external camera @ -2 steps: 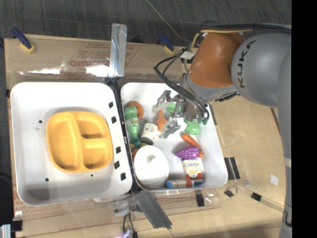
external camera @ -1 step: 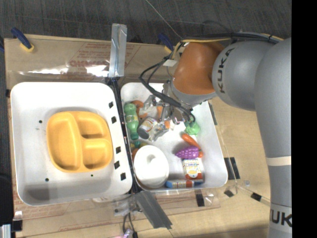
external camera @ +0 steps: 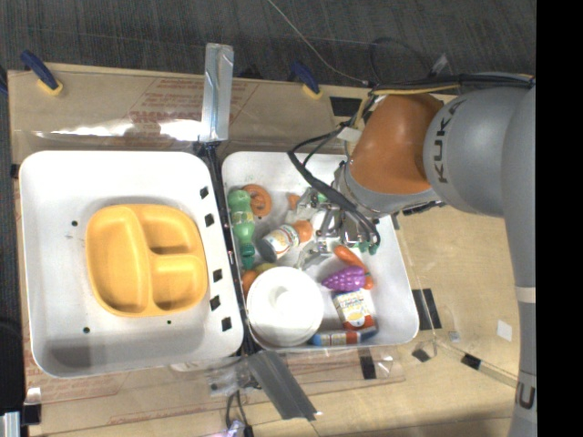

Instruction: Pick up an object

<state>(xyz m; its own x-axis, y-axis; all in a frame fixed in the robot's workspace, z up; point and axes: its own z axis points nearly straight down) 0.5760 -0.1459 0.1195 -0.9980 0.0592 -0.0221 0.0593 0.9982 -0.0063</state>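
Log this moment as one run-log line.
arm: over right bin | claw: low among toys, beside small can | grasp: none visible | left bin: yellow divided tray

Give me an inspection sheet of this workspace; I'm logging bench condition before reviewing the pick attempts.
Surface: two white bins side by side, left bin and right bin, on a cardboard-covered bench.
Job's things: right bin holds a white bowl, purple grape toy, orange carrot toy, small can, green toy and a small bottle.
Clutter: yellow divided tray in the left bin.
End effector: low among the right bin's items; grasp cannot be judged.
Cables: black cable looping at the wrist; thin wire across the floor.
Surroundings: dark carpet; blue clamps at the bench edge.
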